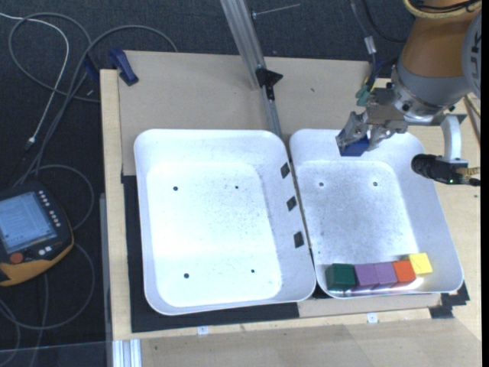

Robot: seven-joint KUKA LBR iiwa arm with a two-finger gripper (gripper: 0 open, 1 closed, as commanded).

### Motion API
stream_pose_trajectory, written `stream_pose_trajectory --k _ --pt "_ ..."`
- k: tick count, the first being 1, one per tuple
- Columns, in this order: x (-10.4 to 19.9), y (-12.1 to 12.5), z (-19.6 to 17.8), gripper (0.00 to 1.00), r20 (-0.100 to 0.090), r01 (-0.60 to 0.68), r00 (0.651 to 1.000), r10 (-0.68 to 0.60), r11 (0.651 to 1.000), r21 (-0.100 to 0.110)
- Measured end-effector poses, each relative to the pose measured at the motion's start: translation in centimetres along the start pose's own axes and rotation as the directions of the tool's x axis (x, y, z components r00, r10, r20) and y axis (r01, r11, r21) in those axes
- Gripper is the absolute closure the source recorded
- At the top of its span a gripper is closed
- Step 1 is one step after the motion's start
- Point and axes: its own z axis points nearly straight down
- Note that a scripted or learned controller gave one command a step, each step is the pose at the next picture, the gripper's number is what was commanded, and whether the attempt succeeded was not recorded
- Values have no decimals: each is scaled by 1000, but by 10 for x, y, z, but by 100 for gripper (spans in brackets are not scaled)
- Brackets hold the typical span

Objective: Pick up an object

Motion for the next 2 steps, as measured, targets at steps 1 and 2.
stream_pose_trajectory --k 1,2 --pt "76 3 67 100 -4 2 1000 -2 1000 20" --pt "137 29 14 100 -3 3 1000 -3 1000 2"
